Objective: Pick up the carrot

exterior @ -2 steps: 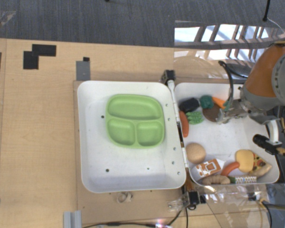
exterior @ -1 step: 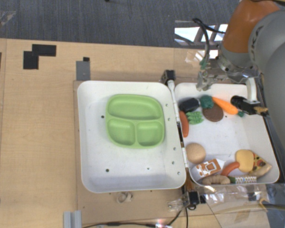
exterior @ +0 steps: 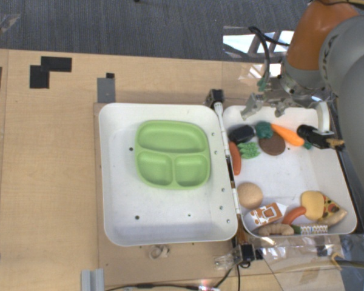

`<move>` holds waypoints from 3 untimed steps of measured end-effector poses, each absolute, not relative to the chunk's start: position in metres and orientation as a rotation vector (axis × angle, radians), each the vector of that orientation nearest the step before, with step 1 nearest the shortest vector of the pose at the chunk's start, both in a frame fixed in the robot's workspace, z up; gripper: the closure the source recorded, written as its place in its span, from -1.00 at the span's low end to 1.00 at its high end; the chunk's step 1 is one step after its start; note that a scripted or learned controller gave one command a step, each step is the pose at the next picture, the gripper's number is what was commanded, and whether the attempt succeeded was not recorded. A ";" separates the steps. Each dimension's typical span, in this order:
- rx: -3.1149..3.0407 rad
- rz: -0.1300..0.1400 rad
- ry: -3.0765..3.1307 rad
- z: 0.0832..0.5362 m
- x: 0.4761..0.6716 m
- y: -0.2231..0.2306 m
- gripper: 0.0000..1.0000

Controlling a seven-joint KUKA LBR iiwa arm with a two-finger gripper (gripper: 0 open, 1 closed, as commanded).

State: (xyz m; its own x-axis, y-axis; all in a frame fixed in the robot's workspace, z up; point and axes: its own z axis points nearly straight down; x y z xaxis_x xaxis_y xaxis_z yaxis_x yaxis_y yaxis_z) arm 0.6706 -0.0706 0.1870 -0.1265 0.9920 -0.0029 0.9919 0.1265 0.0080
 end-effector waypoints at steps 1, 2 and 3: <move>2.055 -0.003 2.369 0.160 0.669 -0.136 -1.00; 1.858 0.002 2.532 0.087 0.670 -0.183 -1.00; 1.837 0.012 2.528 0.104 0.676 -0.180 1.00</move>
